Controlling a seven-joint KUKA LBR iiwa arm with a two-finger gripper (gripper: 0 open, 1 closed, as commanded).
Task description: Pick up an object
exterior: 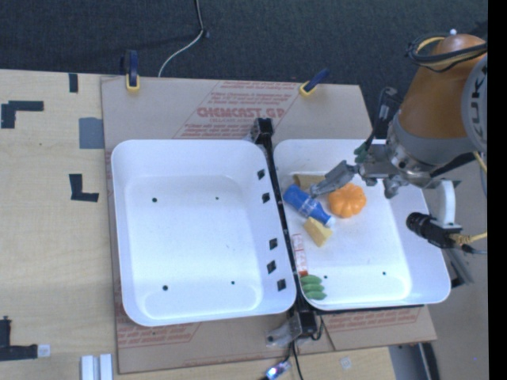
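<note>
Cardboard-topped bench, two white bins, and the gripper hangs with fingers apart in the right bin near its far-left corner, just beside the orange fruit, so it should centre over that before closing.

The arm is cut off by the right edge of the picture, so its upper part cannot be seen. At the gripper the fingers are small and blurred, and it cannot be told how the jaws stand. Just beside the jaws, part of the blue bottle is covered by the fingertips. Nearby, the print on the red-and-white strip is too small to be read.
</note>
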